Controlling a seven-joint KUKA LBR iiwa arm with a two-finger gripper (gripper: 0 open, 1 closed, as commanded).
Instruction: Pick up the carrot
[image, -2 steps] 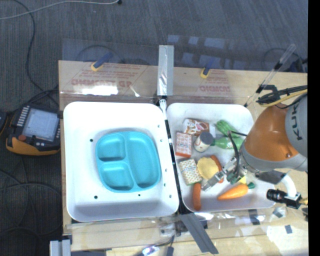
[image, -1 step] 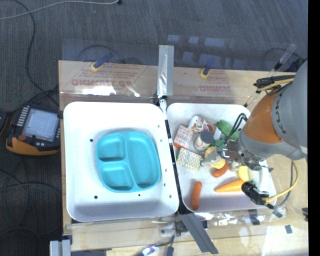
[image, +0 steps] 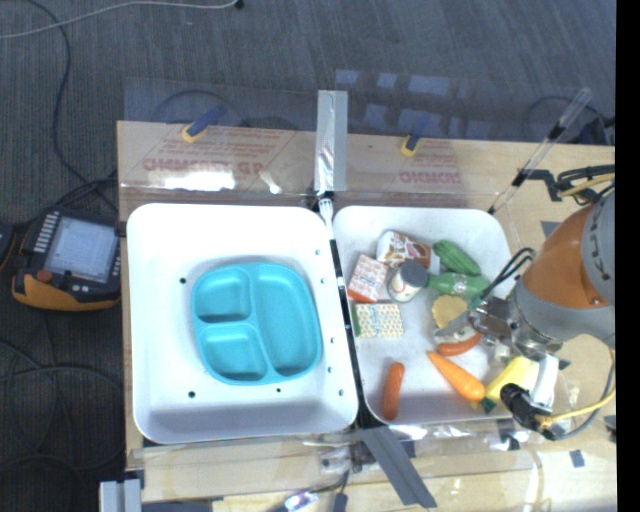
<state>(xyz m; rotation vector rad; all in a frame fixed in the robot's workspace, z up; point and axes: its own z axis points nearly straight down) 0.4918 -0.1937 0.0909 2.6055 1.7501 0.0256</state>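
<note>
So the carrot is sitting on the floor of the right bin, down around 5 o'clock, lying on a slant with the fat end pointing up-left and the tip heading toward the bin's lower right corner. Just above it is a red curved thing, maybe a chili, nearly touching. At 7 o'clock in the same bin there's a little sausage-looking piece, well apart from the carrot.

The hand is hanging over the right edge of that bin at about 3 o'clock, just up and right of the carrot. Honestly I can't tell how far apart its fingers are, too much clutter of metal and cable there, and I don't see anything caught in it.

My guess on handling: it looks like a toy plastic carrot, so light, stiff, and probably a bit slick. Tapered too, so squeezing near the tip would likely squirt it out. I'd pinch across the thick middle, jaws square to its long axis, and watch that chili crowding the top side.
</note>
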